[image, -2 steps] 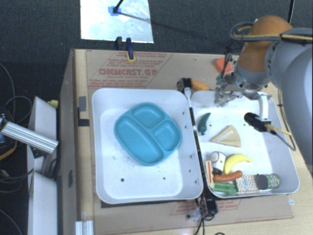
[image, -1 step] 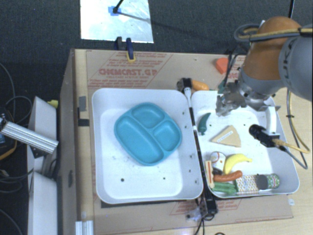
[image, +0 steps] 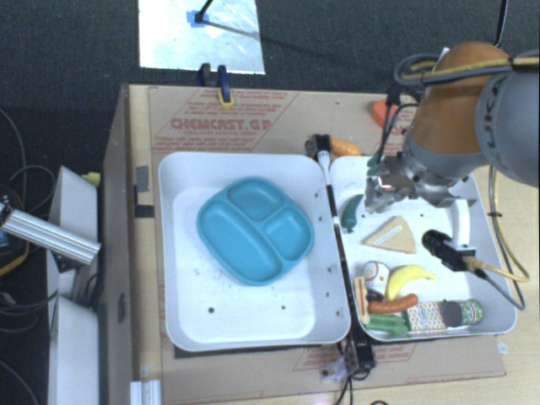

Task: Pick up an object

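My gripper (image: 380,187) hangs over the upper left part of the right bin (image: 498,310), under the grey and orange arm. Just below and left of it lies a small teal object (image: 350,213) by the bin's left wall. A tan sandwich wedge (image: 393,235) lies right below the gripper. Toward the front of the bin lie a yellow banana (image: 407,278), a red sausage (image: 392,304), a green vegetable (image: 386,321) and a patterned can (image: 437,315) on its side. A small white and orange piece (image: 372,270) rests left of the banana.
The left bin (image: 194,310) holds a blue divided plate (image: 255,229). An orange carrot-like piece (image: 345,148) sits at the divider's far end. A blue and yellow clamp (image: 221,83) stands on the bench's back edge.
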